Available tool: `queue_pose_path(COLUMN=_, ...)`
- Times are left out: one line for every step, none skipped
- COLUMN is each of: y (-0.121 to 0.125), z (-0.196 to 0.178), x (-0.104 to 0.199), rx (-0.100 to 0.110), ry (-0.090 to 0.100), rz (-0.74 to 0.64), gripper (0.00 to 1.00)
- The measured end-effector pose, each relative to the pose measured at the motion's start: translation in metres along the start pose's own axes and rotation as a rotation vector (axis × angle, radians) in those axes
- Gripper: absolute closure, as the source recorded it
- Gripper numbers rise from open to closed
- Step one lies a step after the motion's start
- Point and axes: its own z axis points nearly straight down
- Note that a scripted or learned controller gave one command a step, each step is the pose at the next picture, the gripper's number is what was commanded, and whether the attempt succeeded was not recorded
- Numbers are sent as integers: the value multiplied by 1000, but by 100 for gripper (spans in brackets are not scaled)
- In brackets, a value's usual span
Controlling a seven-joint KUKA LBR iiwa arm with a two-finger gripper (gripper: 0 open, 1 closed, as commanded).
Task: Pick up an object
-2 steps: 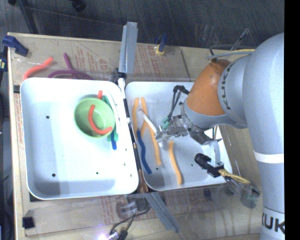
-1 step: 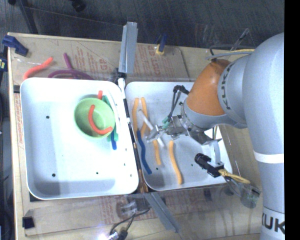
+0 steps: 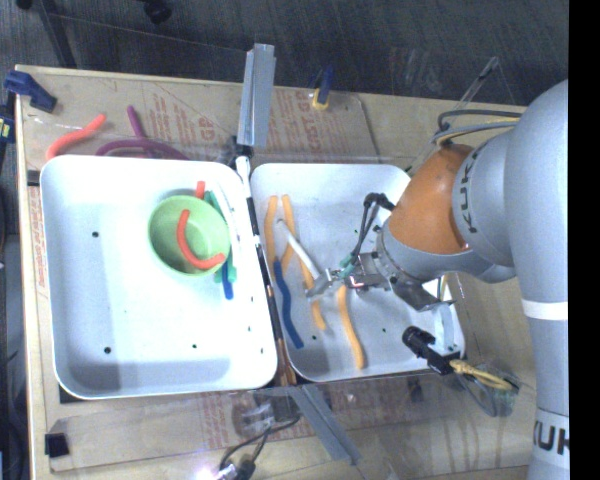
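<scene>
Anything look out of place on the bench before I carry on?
Yes: an orange strip and a purple loop lie on the bench behind the left bin, outside both bins. In that bin, a red strip drapes over the green bowl. Nothing looks spilled or broken.

Two bins stand side by side on the counter [image 3: 380, 118]. In the left bin [image 3: 80, 268] a bowl [image 3: 185, 233] lies near its right wall, with a few strips across and beside it. In the right bin [image 3: 320, 183] several long strips [image 3: 276, 238] lie along its left half. The arm [image 3: 510, 198] reaches over this bin from the right, and its end effector [image 3: 330, 276] is low among the strips. Behind the left bin, on the counter, some cords [image 3: 130, 148] lie.
</scene>
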Motion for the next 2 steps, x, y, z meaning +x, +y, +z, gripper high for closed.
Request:
queue_pose_path(y=1, z=-11, x=1, rx=2, ry=5, rz=-5, gripper=100)
queue_pose_path(y=23, z=-106, x=40, rx=-2, ry=-1, rz=-95, gripper=100)
